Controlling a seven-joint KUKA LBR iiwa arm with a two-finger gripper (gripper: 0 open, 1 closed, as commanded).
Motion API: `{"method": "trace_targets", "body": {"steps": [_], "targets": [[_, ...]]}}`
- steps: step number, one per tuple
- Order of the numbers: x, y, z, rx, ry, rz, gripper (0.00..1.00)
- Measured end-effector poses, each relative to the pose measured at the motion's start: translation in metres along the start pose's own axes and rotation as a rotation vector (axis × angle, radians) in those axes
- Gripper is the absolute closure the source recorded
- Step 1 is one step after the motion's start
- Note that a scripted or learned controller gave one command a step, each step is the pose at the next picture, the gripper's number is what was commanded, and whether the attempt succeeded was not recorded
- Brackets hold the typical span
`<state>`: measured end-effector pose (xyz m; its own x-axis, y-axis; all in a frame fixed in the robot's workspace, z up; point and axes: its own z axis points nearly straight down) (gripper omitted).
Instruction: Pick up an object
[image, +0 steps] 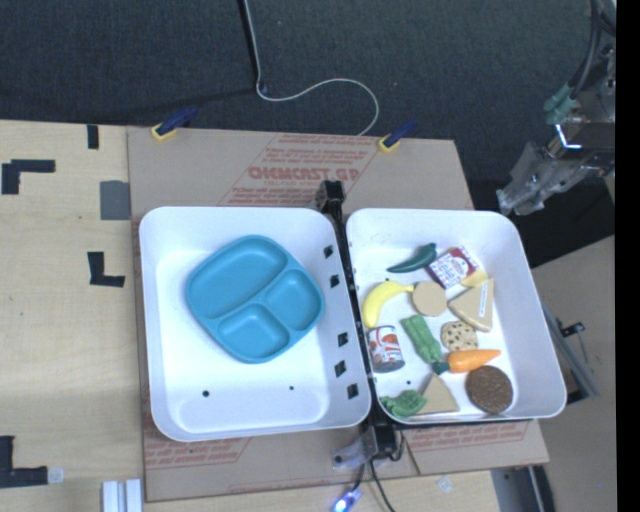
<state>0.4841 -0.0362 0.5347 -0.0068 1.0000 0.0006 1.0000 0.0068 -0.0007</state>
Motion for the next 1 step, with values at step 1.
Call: {"method": "trace_targets", "body": {"steps": [1], "targets": [[0.0403,0.0001,0.0002,0.0,0.0,0.002,1.0]]}}
